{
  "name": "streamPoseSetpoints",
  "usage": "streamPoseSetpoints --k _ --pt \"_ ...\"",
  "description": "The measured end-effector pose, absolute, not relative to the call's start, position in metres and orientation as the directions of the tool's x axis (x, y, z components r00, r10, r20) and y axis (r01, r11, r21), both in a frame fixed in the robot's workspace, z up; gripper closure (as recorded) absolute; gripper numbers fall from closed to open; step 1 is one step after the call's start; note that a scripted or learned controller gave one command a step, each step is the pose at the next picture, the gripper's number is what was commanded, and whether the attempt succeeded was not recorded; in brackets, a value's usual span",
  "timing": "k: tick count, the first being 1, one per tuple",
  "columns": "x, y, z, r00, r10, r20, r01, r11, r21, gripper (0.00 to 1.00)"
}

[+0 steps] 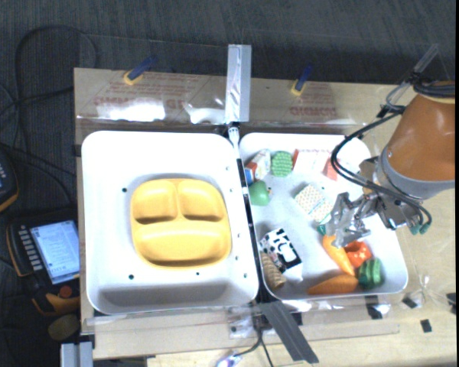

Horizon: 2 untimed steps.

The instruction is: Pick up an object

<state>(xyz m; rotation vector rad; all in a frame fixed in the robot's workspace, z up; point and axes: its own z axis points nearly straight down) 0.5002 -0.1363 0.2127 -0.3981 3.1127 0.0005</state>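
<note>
Carrot (339, 255), the orange toy nearest the tool, looked like the likeliest target, though the task named no particular object.

Camera view: carrot lay slanted in the right bin (398, 281), toward its near right corner, touching a red piece (356, 252) and close to a green pepper (370, 271). A second orange piece (333, 284) lay flat along the near wall. Gripper (346, 219) hung low over that same corner, just above the carrot's upper end, arm coming in from the right under the orange band. Finger state: cannot tell, metal parts blurred together against the white floor. Nothing seen between them, so no grasp confirmed.

Other items in right bin, all resting on the floor: white-and-green dotted block (310, 199), green round thing (258, 193), green knobbly piece (281, 164), black-and-white item (280, 248), brown ridged object (271, 268).

Left bin (107, 167) held a yellow divided tray (181, 220), untouched, well apart from the tool.

Progress judged: approach done or nearly so, tool positioned over the cluster. Left to do: close on an item, lift clear of the bin. Nothing raised yet.
</note>
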Motion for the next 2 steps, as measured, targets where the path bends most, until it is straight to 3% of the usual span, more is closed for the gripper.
streamPoseSetpoints --k 1,2 --pt "0.500 -0.136 0.213 -0.968 -0.252 -0.004 -0.252 0.968 0.001 0.00" --pt "0.511 -0.176 0.099 -0.950 -0.310 -0.020 -0.310 0.951 -0.009 0.00"
